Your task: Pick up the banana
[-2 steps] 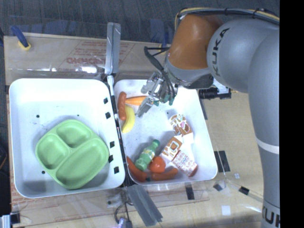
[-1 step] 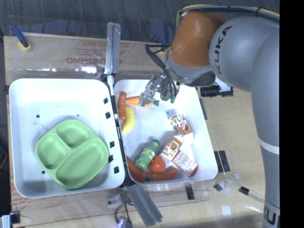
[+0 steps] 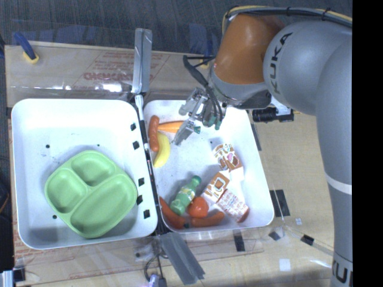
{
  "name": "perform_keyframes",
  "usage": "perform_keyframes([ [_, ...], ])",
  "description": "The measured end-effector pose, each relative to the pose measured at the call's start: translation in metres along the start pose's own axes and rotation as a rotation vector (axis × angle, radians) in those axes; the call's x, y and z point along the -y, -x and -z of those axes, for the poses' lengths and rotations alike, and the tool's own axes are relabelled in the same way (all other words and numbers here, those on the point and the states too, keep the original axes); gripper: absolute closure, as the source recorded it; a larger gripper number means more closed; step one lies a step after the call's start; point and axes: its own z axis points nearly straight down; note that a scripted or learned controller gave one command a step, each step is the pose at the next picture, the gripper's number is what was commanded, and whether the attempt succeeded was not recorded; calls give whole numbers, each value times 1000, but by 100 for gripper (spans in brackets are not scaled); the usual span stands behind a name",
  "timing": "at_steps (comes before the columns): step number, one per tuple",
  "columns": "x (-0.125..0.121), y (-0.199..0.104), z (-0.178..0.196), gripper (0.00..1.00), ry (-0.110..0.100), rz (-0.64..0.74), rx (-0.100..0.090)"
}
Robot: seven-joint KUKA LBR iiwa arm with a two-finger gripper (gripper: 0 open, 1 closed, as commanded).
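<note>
- Yellow against white: you'll find the banana [image 3: 162,152] in the right bin [image 3: 256,160], lying hard against its left wall, just below a reddish sausage-shaped piece [image 3: 154,130] and an orange carrot [image 3: 170,126].
- The claw [image 3: 190,126] hangs over the upper middle of that bin, its pale fingers pointing down-left toward the carrot's end; nothing sits between them, and they look slightly parted, though you can't judge the gap well from this angle.
- The banana is apart from the claw, a little below and left of it.
- Room to move: the middle of the right bin's floor is bare, between the banana and the cartons. The banana itself is boxed in by the wall on its left and the sausage piece touching its top.
- Along the bottom edge, a green bottle [image 3: 184,196], a tomato [image 3: 198,207], a red pepper [image 3: 172,216] and another sausage [image 3: 207,219] crowd together.
- Two small cartons [image 3: 227,156] [image 3: 216,187] and a flat packet [image 3: 232,204] lie on the right side; their print is too small to read.
- The left bin [image 3: 36,124] holds a green divided plate [image 3: 91,193], with open floor above it.
- You can read "KUKA" on the grey arm [image 3: 311,52]; red lettering on the surface [image 3: 114,64] behind the bins is illegible.
</note>
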Motion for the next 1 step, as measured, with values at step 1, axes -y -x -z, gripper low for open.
perform_keyframes([
  [1, 23, -8, -109, 0, 0, 54, -5],
])
